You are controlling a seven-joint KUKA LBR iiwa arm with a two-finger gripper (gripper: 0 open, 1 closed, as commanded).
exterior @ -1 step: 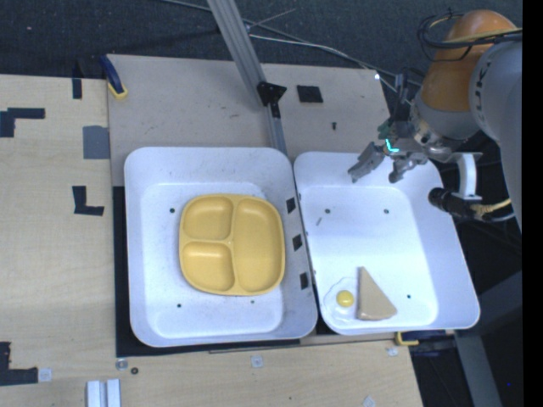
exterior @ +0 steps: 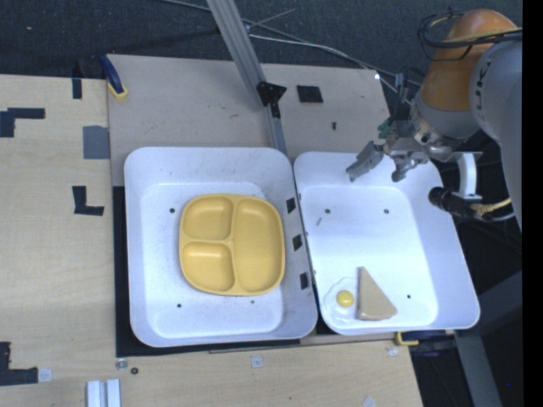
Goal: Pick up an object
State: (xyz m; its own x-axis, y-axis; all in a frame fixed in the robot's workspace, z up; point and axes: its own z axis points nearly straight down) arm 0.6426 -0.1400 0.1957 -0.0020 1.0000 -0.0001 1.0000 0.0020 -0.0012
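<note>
Gripper (exterior: pixel 379 166) above far edge of right bin (exterior: pixel 441 253), fingers spread apart, nothing between them. Arm (exterior: pixel 475 66) entering from right, wrist tilted so fingers point down and leftward.

Candidate objects in right bin, both at near-left corner: tan wedge (exterior: pixel 372 297), lying flat, point toward far side; fried-egg toy (exterior: pixel 343 298) with yellow yolk, just beside wedge on its left, apparently touching or nearly so. Left bin (exterior: pixel 144 227) holding yellow divided plate (exterior: pixel 232 244), roughly centred, flat.

Step in hand, as judged: approach, no contact yet. Gripper well apart from all objects.

Notes for doing it well:
- Wedge likely the best target: raised, with straight sides for two fingers to close on. Egg toy looks thin and flat, hard to pinch. Plate wide; only its rim graspable.
- Travel across bin toward near-left corner before descending; keep clearance over bin wall.
- Align fingers across the wedge's narrower span, away from the egg, to avoid catching both.
- Corner position a risk: bin wall near, little room for the outer finger.
- Descend straight, close only once fingers straddle the wedge.
</note>
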